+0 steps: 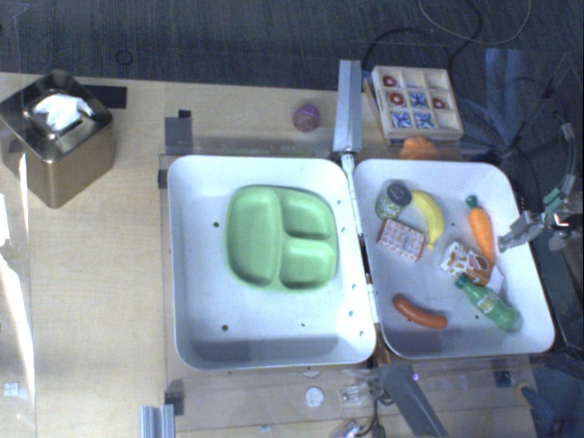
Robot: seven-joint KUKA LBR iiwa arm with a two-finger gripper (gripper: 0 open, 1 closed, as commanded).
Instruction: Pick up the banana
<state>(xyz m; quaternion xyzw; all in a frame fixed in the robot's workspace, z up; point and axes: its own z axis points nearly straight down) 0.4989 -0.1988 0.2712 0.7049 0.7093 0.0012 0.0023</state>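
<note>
I see the gripper (538, 224) at the far right of the frame, just past the right rim of the right bin (525, 182), w/ a grey finger poking left toward that rim; it's small and blurry there, so I can't tell how far apart the fingers are, and I see nothing held between them. Nearest to it inside the bin is the carrot (481, 230), lying roughly near-to-far w/ its green top at the far end. Just near of the carrot sits a small printed packet (466, 262), and touching that on its near side is a green bottle (488, 303) lying on its side, angled toward the near-right corner. The banana (429, 215) is in the far-left part of the same bin, well apart from the gripper, curving from far to near; its left side is up against a dark round can (394, 199). Just near of both lies a checkered pack (401, 240). A red sausage (421, 312) lies toward the near-left of the bin. The left bin (196, 272) holds a green divided tray (280, 236). Beyond the right bin, on the bench, I see a tic-tac-toe board (413, 101), an orange item (418, 148) partly hidden at the rim, and a purple ball (307, 117). Far left there's a metal box (57, 149) w/ something white on top.
</note>
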